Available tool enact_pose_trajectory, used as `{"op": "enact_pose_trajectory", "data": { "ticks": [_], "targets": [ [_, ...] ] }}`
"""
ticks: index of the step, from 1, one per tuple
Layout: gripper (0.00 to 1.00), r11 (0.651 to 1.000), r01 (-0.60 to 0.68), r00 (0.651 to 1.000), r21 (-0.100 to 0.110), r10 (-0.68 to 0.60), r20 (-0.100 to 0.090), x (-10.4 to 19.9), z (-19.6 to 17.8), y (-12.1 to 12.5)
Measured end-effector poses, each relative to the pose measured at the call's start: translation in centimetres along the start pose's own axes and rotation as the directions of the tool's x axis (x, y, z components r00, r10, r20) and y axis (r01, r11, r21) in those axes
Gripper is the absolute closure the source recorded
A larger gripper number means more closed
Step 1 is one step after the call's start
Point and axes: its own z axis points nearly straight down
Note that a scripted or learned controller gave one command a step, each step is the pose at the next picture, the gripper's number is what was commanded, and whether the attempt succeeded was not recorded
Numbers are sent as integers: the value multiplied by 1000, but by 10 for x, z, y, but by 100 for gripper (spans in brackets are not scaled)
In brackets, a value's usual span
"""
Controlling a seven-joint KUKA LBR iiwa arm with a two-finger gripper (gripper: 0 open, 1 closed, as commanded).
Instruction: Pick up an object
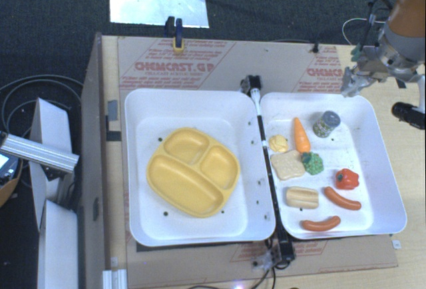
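A yellow divided plate (193, 172) is lying in the left bin (143, 121). Toy foods are sitting in the right bin (383, 148): a carrot (301, 135), a can (327, 124), a bread slice (287, 164), broccoli (312, 162), a red pepper (347, 178) and two sausages (342, 198). The gripper (351, 83) is hovering over that bin's far right corner, well apart from them; how far it is parted cannot be made out.
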Motion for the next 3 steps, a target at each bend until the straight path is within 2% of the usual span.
{"op": "enact_pose_trajectory", "data": {
  "ticks": [1,2,3],
  "targets": [
    [0,1000,2,1000,4,-1,-2,1,2,-1],
    [0,1000,3,1000,9,-3,-5,61,95,-8],
    [0,1000,3,1000,9,-3,-4,67,170,-2]
  ]
}}
